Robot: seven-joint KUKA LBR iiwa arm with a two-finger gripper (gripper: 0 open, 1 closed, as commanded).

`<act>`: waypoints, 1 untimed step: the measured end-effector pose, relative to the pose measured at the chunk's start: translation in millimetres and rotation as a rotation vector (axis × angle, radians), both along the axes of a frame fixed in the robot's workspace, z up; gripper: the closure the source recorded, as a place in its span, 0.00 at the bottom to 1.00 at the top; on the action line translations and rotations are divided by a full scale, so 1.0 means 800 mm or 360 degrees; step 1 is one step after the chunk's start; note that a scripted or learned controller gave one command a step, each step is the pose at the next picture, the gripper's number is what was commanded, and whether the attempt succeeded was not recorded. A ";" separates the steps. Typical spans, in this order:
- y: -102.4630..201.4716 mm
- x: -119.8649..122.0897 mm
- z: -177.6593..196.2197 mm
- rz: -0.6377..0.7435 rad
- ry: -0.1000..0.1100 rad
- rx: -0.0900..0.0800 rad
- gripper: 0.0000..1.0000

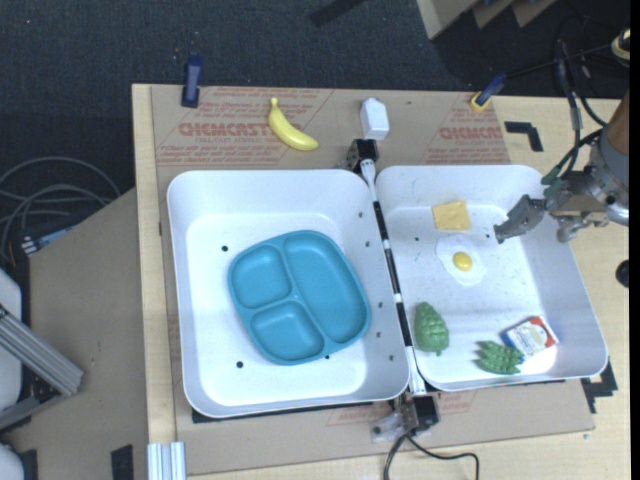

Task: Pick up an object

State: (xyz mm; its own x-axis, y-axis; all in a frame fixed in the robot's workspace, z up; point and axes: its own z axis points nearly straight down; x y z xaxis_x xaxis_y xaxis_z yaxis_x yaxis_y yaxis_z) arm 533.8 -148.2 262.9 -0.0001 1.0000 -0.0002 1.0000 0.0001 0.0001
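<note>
Reaching in from the right edge as a grey arm (615,158), wrist bent down and tipped toward the left, ending in a two-finger claw (535,231) above the far right part of the shallow white right bin (590,318). Fingers spread apart, one dark finger (515,218) slanting down and to the left, the other shorter and nearer the arm. Nothing between them, nothing gripped. Hanging clear of the bin floor as far as can be told.

Just left of the claw, on the bin floor: a flat yellow square cheese slice (451,215). Left of and a little nearer the camera than the claw: a white toy fried egg with a yellow yolk (462,262), close to the slanting fingertip but apart from it. Well nearer the camera than the claw, almost straight below in the view: a white packet with red and blue print (528,336), and beside that a green leafy plastic piece (497,356). Further left still: a green bumpy plastic vegetable (432,328) against the bin's left wall.

Far to the left of the claw, in the shallow white left bin (180,198): a blue three-part plastic plate (297,295). Beyond that bin, up and far left of the claw, on the bench: a yellow toy banana (290,128).
</note>
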 end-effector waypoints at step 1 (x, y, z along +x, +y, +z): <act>0.009 0.048 -0.175 0.0000 0.0007 0.0003 0.00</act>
State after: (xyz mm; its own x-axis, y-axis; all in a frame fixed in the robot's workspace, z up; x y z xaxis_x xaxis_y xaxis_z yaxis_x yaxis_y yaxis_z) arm 572.3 -140.6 123.2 -0.0001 1.0000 0.0016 1.0000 0.0001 -0.0045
